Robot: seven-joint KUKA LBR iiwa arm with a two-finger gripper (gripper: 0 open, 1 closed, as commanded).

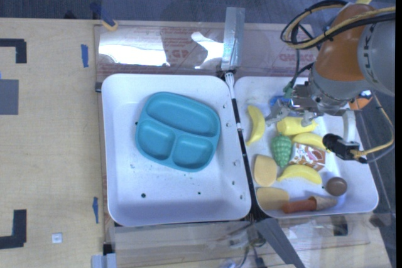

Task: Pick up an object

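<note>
The right white bin (367, 198) holds several toy foods. A yellow banana (254, 123) lies by its left wall. A green bumpy piece (282, 149) sits in the middle, beside a printed packet (309, 155). Another banana (300, 173) lies below them. A tan wedge (264, 169), a brown ball (336, 186) and a red-brown sausage (303, 204) lie toward the front. The grey arm with its orange band (342, 59) hangs over the bin's back right. My gripper (295, 111) is low there, just above a yellow piece (295, 127). The wrist hides what is under it.
The left white bin (119, 198) holds a blue divided plate (178, 130). A black divider (239, 135) runs between the bins. Cables (301, 22) loop from the arm over the back wall. Wooden bench (44, 135) lies to the left.
</note>
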